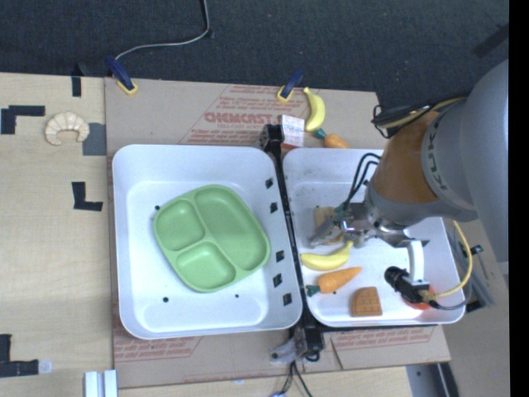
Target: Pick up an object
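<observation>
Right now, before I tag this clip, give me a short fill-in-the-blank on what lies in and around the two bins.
The green divided plate lies in the ____ bin.
In the right bin, the toy carrot lies just below the ____.
The croissant lies on the bench, to the ____ of both bins.
The gripper is down in the ____ bin.

Missing words: left; banana; left; right

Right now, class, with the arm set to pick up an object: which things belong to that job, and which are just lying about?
Job in hand:
gripper, low in the right bin
banana
carrot
brown biscuit-like piece

Lying about:
green divided plate in the left bin
second banana outside the bins
croissant at far left
</observation>
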### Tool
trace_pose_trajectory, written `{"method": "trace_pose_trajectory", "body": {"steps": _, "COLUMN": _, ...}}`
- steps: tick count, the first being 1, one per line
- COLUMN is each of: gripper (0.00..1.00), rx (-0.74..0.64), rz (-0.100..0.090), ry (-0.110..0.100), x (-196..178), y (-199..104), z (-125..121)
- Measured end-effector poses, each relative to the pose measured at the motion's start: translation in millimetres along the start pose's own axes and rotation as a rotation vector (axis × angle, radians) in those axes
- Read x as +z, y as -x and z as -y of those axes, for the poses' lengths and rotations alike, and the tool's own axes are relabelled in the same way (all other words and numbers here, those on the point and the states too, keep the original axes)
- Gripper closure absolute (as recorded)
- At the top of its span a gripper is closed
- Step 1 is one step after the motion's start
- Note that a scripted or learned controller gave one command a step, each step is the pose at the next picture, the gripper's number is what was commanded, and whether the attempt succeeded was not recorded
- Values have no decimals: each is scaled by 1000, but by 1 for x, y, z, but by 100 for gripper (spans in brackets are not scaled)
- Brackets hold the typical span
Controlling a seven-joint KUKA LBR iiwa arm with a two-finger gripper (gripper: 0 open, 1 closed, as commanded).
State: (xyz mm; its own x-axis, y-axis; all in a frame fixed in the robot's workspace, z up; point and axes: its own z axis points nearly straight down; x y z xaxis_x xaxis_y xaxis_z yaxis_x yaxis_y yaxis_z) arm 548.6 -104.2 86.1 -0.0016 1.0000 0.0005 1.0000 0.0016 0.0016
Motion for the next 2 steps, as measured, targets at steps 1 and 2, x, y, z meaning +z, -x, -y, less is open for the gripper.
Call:
{"method": "trace_pose_trajectory", "body": {"steps": 1, "gripper": 0, "rx": 1, "rz": 2, "ry": 1, "x": 0, "y": -8, "z": -31}}
{"method": "trace_pose_trajectory", "body": {"steps": 2, "gripper": 100, "rx": 1, "rz": 3, "ry": 1, "x": -9, "y": -8, "z": -31}}
